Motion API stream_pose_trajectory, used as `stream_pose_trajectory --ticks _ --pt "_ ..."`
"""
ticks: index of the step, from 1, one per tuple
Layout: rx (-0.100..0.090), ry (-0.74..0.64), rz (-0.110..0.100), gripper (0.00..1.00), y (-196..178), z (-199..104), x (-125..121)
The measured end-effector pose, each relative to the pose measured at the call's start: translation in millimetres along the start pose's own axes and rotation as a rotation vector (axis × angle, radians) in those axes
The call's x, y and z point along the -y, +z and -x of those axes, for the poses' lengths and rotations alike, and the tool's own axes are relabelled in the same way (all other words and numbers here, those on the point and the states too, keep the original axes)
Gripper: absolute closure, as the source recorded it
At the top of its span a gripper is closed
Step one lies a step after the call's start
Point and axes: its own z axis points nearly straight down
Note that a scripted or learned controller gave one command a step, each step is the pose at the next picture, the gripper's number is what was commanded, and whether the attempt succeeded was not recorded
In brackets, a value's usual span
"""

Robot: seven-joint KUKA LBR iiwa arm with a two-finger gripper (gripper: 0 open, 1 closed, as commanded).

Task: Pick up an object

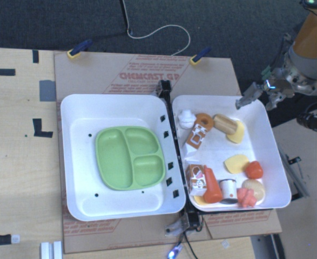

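Gripper (248,100) sits over the right bin's (271,144) top-right rim. Can't tell its grip state. Green tray (130,157) in left bin (80,144).

Contents of right bin (274,144), toy food items, loose:
- White bottle-like piece (186,118), far left corner.
- Orange-and-white carton (197,133), tilted, just beside it.
- Tan roll (225,124), lying crosswise, touching a pale yellow piece (236,136) at its right.
- Yellow wedge (236,163), mid-right, beside a red tomato (254,170).
- Brown-and-white carton (196,178), near left.
- Red-orange bottle (212,189), lying beside it.
- Small can (228,188), pink piece (247,198), beige round (254,188), clustered in the near right corner.
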Motion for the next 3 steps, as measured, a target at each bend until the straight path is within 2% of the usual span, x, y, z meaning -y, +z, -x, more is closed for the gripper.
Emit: stream_pose_trajectory --ticks 1,2,3 --pt "0.0 -0.007 0.015 0.0 -156.9 -71.1 65.1" --pt "-0.002 -0.006 0.003 0.0 -176.7 -125.6 136.0" --pt "0.001 0.0 0.0 1.0 -184.4 -122.6 133.5"
